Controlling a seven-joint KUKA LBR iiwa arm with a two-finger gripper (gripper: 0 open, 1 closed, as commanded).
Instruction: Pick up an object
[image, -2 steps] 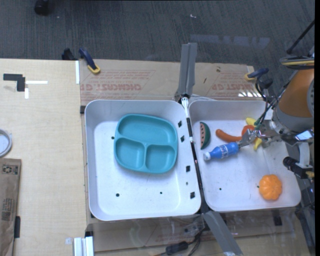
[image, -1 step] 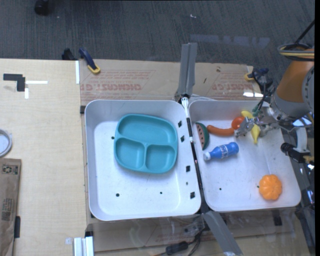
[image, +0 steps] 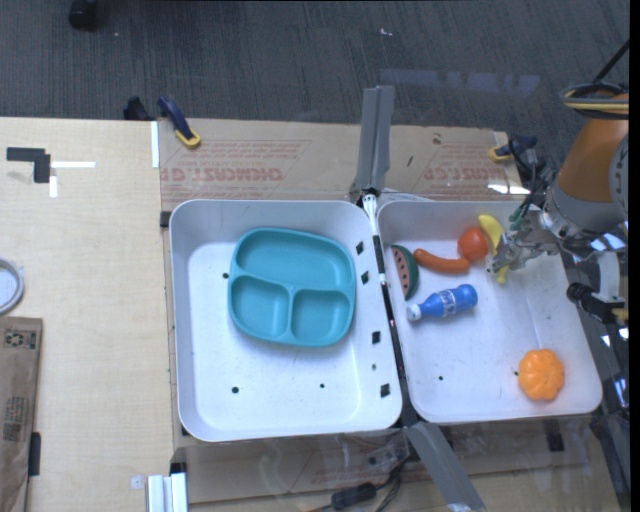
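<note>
Hanging low at the right bin's (image: 590, 395) far edge, the metal two-finger gripper (image: 503, 262) sits just beside the yellow plastic banana (image: 490, 230) and round orange-red fruit (image: 473, 243), jaws unreadable, nothing lifted yet.

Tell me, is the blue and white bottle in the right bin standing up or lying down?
Lying down. The blue and white bottle rests on its side on the floor of the right bin, white end toward the watermelon slice.
</note>
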